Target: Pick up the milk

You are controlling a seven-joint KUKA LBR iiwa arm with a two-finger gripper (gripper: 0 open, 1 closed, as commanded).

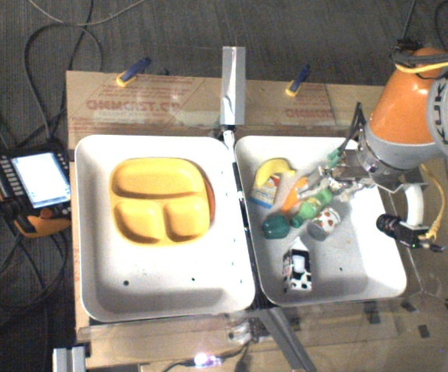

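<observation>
The milk [298, 269] is a small carton with black and white cow patches. It lies in the right bin [379, 273] near the front wall, apart from the other items. My gripper [326, 181] hangs over the back middle of that bin, above a cluster of toy food and well behind and to the right of the milk. Nothing links the gripper to the carton.
Under and beside the gripper lie a green bottle [314, 207], an orange carrot [290, 193], a yellow banana [272, 169], a teal piece [275, 226] and a white cup [325, 222]. The left bin [92, 277] holds a yellow divided tray [162, 200].
</observation>
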